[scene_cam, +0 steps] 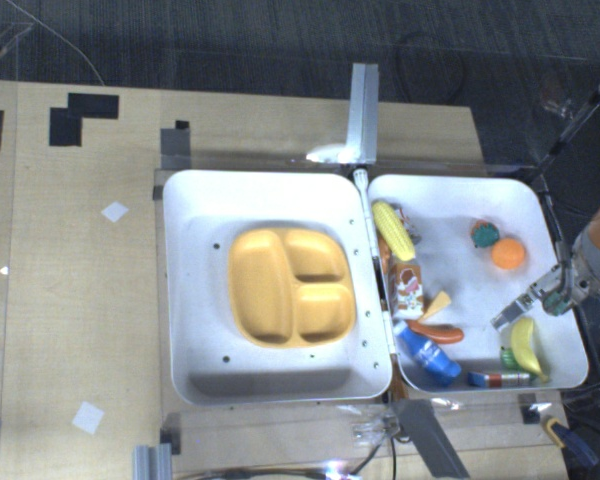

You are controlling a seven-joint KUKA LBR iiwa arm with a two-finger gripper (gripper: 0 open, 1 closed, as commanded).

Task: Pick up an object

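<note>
Two shallow white bins are seen side by side on the bench. The left bin (pixel 195 268) is occupied by a yellow divided tray (pixel 288 285), lying near its middle, with three compartments visible.

The right bin (pixel 450 203) is occupied by several small items. A corn cob (pixel 393 229) is laid along the bin's left wall, with a small printed carton (pixel 407 290) just below it. A yellow wedge (pixel 436 306) is seen beside the carton, and a red sausage (pixel 437 333) is laid just under the wedge. A blue bottle (pixel 427 358) is seen at the bin's lower left, near the sausage. A marker-like stick (pixel 499 378) is laid along the lower wall. A teal and red ball (pixel 485 234) and an orange (pixel 509 254) are placed close together in the upper right part.

The gripper (pixel 525 306) is located over the right side of the right bin, directly above a banana (pixel 523 346). No item is seen between its fingers. Whether they are spread or closed cannot be told at this resolution.
</note>
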